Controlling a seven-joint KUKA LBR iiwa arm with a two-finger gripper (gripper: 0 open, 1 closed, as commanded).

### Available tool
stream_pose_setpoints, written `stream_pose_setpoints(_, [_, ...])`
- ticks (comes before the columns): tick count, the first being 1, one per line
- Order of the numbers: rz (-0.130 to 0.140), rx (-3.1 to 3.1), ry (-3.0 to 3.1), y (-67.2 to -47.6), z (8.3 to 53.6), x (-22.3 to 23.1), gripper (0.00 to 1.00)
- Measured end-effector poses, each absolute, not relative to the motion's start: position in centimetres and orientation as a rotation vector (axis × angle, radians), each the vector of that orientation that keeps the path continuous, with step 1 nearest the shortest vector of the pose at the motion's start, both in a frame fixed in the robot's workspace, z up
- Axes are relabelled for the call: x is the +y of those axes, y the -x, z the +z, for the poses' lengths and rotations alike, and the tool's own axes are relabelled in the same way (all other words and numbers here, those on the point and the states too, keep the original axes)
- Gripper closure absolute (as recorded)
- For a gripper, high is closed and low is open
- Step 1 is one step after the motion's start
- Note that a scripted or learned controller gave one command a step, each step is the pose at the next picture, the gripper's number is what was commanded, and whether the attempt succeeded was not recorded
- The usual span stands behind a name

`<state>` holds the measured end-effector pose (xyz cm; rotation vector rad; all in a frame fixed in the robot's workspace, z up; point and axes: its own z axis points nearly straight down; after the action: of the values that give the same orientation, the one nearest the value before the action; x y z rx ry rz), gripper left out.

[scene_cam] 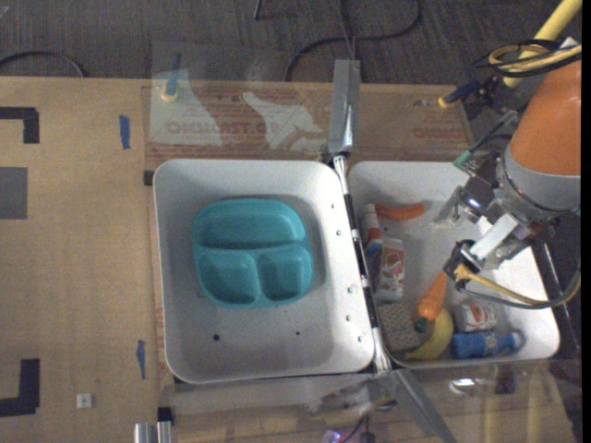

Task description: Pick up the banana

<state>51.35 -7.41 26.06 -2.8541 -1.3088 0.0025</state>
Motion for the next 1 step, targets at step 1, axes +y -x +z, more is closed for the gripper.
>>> stream_pose_setpoints(1, [0.002, -1.5, 2.758, -51.22, 11.39, -11.35, 0.0])
